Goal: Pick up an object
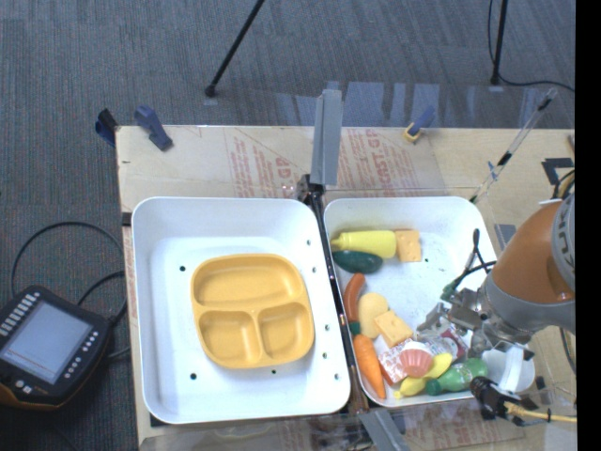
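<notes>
The right bin (441, 216) holds a heap of toy foods. Along its left side lie a yellow squash (366, 242), a tan cracker (408, 244), a dark green cucumber (357, 261), a red sausage (352, 294), a pale potato (372, 310), a cheese wedge (392, 327) and an orange carrot (369, 365). At the front sit a pink and red piece (413, 358), a yellow banana (430, 372) and a green piece (460, 376). My gripper (449, 332) is low in the bin's front right, just above and right of the pink piece.
The left bin (160, 252) holds a yellow three-compartment tray (252, 310). A grey post (327, 144) stands behind the divider between the bins. The arm's orange band (531, 261) overhangs the right bin's right wall. A teach pendant (42, 341) lies on the floor at left.
</notes>
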